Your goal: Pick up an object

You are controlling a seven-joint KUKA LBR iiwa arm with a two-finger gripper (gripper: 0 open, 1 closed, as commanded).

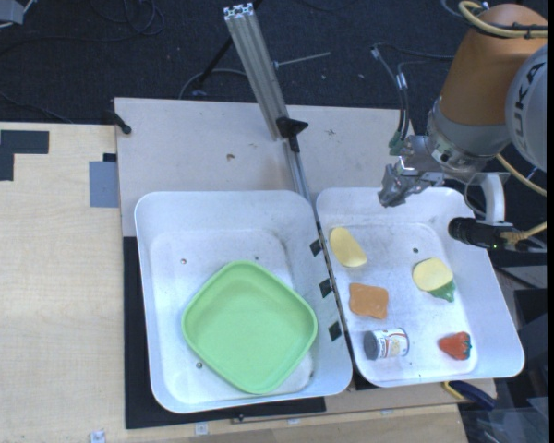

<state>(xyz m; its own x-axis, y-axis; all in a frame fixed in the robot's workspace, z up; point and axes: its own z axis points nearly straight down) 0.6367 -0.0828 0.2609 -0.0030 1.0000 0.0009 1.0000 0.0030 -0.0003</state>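
Jaws' state: cannot tell; gripper point(399, 190) hangs over right bin point(499, 330) far rim. Risk: rim strike, objects lie nearer.

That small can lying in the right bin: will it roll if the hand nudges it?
Probably. The can lies on its side, so a nudge across its length would likely roll it. Its round, smooth-looking wall may slip between fingers. It looks small, probably light.

two shallow white bins sit side by side. the left bin point(157, 247) holds a green plate point(249, 326). the right bin point(494, 326) holds a yellow piece point(347, 247), an orange block point(368, 300), a small can point(386, 343), a yellow-green item point(433, 277) and a red item point(455, 345). the gripper point(394, 192) hangs over the right bin's far edge.
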